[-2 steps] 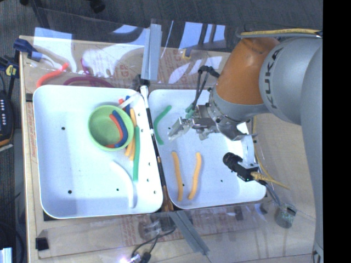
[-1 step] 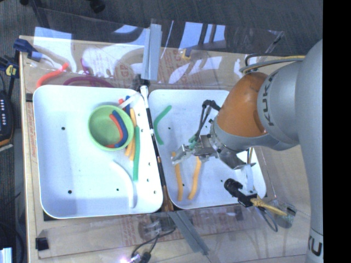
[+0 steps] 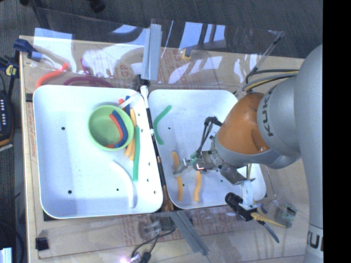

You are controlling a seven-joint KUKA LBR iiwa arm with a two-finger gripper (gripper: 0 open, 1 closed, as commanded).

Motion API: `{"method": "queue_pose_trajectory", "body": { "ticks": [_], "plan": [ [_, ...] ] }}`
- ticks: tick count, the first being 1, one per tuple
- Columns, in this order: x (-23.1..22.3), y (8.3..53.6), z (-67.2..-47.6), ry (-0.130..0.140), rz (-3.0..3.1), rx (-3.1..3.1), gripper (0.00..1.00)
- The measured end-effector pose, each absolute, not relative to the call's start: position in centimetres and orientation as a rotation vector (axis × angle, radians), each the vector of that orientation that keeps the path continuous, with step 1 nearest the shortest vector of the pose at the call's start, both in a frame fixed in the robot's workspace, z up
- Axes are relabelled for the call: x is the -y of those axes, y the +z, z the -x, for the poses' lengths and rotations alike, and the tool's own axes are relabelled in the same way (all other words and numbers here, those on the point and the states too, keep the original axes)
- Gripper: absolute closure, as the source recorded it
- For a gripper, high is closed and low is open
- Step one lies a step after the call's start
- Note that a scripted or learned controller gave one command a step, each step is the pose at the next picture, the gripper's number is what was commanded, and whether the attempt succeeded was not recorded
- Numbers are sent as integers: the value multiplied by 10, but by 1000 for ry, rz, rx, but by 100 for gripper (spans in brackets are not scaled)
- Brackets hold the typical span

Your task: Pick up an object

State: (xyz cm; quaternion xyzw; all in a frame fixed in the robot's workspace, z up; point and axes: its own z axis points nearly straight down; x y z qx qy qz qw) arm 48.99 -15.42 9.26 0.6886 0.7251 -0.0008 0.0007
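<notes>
Hand (image 3: 189, 166) hangs low over the right bin (image 3: 186, 106), in its nearer half, reaching in from the grey and orange arm (image 3: 247, 133) that covers that bin's far right side. Whether it is released or clenched cannot be told from this angle, and nothing can be seen held in it.

Closest to the hand are three orange pieces on the bin floor. The first orange piece (image 3: 175, 160) lies just to its left, so near that touching or apart cannot be told. The second orange piece (image 3: 180, 188) lies below and slightly left of the hand, and the third orange piece (image 3: 197, 186) lies just below it, near the bin's bottom rim. The two lower ones run roughly parallel, a little apart from each other.

Farther up and to the left of the hand, a curved green strip (image 3: 160, 124) rests against the bin's left wall, well clear of the orange pieces.

Beyond that wall, farther left of the hand, the left bin (image 3: 60, 163) holds a green bowl (image 3: 101, 127) with coloured curved pieces (image 3: 118, 127) inside. Orange sticks (image 3: 131, 141) and a long green stick (image 3: 136, 158) lie between the bowl and the shared wall, and a white piece (image 3: 129, 182) lies below them. Both bins sit side by side on the desk (image 3: 98, 232).
</notes>
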Motion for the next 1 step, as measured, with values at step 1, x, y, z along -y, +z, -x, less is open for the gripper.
{"method": "queue_pose_trajectory", "body": {
  "ticks": [1],
  "plan": [
    [155, 105, -492, 0, -2151, -2280, 100]
  ]
}}
